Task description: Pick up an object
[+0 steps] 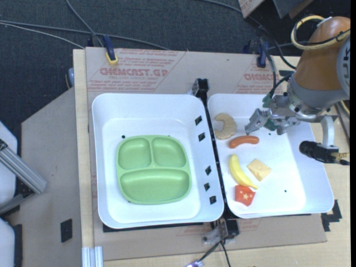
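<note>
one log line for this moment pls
arm: over right bin | gripper: above hot dog, nothing held | croissant, banana, cheese, strawberry untouched | left bin: green tray

The arm [322,54] enters from the right edge of the camera view, at the upper right corner. Its orange band sits uppermost, with the grey wrist section directly below it. A yellow cable loops beside the orange band, and dark cables run along the wrist housing. The wrist is angled downward and toward the left. The claw [260,122] extends from the wrist at a slant, pointing left and down. Its metal fingers [253,124] are slightly parted, and nothing is visible between them.
</note>
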